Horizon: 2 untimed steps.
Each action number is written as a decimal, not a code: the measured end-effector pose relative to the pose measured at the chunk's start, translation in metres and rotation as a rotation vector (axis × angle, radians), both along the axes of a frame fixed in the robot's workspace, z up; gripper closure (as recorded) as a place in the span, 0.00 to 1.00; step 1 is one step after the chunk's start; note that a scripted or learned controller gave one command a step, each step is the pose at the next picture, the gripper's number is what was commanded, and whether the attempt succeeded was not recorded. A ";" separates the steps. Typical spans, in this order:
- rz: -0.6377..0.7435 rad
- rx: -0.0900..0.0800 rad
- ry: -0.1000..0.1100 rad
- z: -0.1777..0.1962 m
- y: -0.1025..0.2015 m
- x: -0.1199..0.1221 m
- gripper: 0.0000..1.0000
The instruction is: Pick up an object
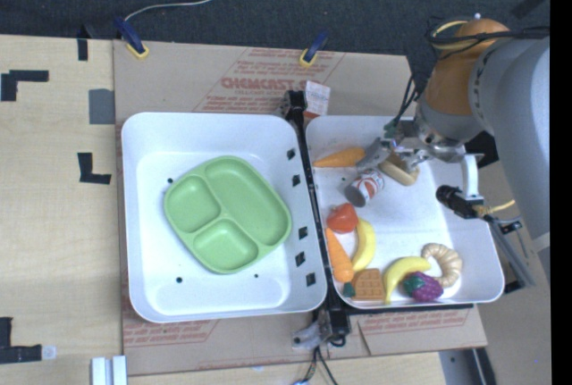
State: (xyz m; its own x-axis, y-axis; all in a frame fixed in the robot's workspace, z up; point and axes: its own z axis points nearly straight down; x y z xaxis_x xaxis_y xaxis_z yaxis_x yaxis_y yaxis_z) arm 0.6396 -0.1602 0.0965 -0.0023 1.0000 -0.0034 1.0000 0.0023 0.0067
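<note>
— Orange carrot (339,159) lies at the back of the right bin (465,272), just beside the small can (365,188). The gripper (386,156) hangs low over those two.

— Holding anything?

— Cannot tell; its fingers blur into the clutter (a tan block (399,170) sits right there too). I'd judge this the reach-and-grasp step.

— And next?

— Settle on one piece, close squarely, lift clear of the bananas (364,245) nearby.

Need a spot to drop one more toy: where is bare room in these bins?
Left bin: bare floor all round the green plate. Right bin: one open patch between banana and right wall; its left side and near edge are crowded.
</note>
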 end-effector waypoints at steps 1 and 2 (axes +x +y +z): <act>-0.001 -0.005 -0.012 -0.004 0.028 -0.029 0.00; -0.001 -0.011 -0.019 0.008 0.026 -0.028 1.00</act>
